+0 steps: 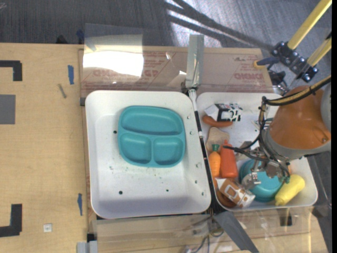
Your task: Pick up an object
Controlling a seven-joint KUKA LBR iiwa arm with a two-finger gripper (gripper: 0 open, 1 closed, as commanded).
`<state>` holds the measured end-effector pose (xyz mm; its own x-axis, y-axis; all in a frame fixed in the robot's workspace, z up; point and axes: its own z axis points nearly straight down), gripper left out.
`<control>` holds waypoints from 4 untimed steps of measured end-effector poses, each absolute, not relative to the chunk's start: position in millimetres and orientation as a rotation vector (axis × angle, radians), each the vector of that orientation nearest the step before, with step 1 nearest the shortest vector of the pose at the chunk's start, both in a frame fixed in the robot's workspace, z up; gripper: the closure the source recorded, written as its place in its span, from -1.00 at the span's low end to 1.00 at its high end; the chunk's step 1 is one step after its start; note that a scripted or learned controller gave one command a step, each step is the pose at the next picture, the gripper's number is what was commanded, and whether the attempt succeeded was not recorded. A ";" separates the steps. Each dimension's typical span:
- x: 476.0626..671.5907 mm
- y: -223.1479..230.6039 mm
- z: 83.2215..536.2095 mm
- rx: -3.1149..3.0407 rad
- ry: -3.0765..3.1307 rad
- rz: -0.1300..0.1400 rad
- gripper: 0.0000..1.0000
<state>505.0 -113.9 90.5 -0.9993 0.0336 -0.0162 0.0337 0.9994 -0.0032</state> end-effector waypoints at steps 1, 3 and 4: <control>630.1 -126.9 237.0 0.318 3.104 -0.001 -1.00; 580.4 -101.4 96.7 0.650 3.042 0.011 -1.00; 560.4 -100.3 96.4 0.854 2.992 0.010 -1.00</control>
<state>560.4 -100.3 96.4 -0.8490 0.5277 -0.0278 0.5275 0.8494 0.0143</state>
